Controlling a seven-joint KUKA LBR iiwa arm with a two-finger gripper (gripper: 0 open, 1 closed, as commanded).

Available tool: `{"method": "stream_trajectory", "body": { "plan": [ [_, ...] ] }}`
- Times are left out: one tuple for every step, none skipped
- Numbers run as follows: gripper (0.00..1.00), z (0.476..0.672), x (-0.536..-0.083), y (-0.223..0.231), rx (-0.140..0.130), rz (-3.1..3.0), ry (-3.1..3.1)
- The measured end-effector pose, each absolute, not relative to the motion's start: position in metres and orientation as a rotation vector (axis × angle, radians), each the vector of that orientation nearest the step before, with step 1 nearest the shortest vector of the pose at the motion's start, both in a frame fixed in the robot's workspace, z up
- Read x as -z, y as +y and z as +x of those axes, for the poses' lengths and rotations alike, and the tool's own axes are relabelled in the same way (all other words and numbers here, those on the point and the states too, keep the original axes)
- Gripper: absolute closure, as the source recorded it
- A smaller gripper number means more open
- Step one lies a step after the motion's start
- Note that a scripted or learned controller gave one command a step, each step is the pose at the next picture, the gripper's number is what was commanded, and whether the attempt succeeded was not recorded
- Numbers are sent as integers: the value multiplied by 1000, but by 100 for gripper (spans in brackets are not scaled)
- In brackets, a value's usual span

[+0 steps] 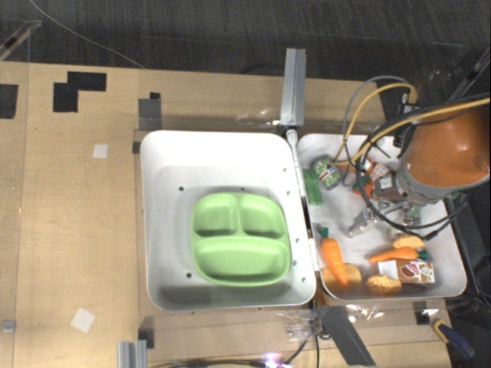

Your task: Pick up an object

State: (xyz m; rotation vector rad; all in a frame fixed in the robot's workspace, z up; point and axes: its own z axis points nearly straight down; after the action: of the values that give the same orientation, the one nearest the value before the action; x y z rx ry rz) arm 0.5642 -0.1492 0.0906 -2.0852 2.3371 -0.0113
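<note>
Bench (69, 228): you have bare wood all along the left, well apart from both bins.

Left bin (165, 205): white, shallow, square. Its right wall touches the right bin's left wall along the centre seam.

Green divided tray (241, 238): three compartments, lying flat in the middle of the left bin. You get a band of bare white floor on every side, widest toward the far and left walls.

Right bin (456, 271): white, narrower in view. The open floor is mid-bin, between the far clutter and the near row of toys.

Arm (449, 156): orange band over the far right part of the right bin, yellow and black cables looping above it.

Gripper (376, 217): hangs below the wrist over the mid-floor of the right bin; you cannot tell its opening from this angle, and nothing is seen between its fingers.

Carrot (331, 257): orange, against the left wall, near corner.

Small carton (412, 271): red and white, along the near wall.

Bread-like piece (383, 284): just left of the carton.

Second carrot (393, 253): behind the carton.

Green packet (325, 175): far left corner.
</note>
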Motion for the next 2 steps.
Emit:
{"method": "stream_trajectory", "body": {
  "plan": [
    [0, 509, -94, -100, 28, -2092, 2326],
    [0, 497, -95, -95, 50, -2001, 2399]
  ]
}}
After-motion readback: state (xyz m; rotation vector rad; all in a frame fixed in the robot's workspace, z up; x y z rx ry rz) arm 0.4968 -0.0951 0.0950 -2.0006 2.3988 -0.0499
